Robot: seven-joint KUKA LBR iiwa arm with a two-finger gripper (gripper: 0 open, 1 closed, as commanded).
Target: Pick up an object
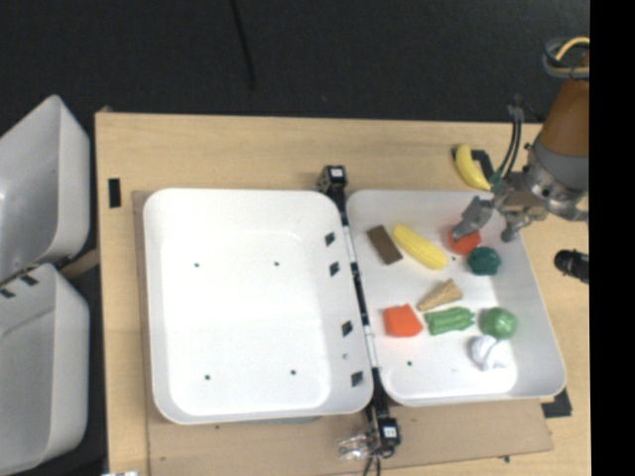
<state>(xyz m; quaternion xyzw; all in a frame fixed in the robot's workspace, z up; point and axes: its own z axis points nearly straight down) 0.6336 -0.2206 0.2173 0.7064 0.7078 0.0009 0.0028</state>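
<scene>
The grey arm with its orange band reaches in from the right over the far part of the right-hand shallow white bin [541,350], and its two-finger gripper [491,221] hangs with the fingers spread apart, one toward the left and one toward the right, nothing between them.

The likeliest target, a small red block [465,237], lies in the far right part of that bin, just below and slightly left of the gap between the fingers, close to the left finger. Its long axis cannot be told at this size. Just near of it sits a dark green round piece [484,261], almost touching, which could be nudged if the gripper comes down off-centre.

Further left lie a yellow elongated fruit shape [420,247], slanting from far-left to near-right, and a brown flat block [384,245]. Nearer the viewer are an orange-red chunk [402,320], a tan wedge [442,295], a green oblong piece [449,320], a green ball [498,322] and a white crumpled lump [488,353].

A second yellow curved object [470,166] rests on the wooden bench beyond the bin's far rim. The left-hand white bin [159,296] lies well apart from the gripper.
</scene>
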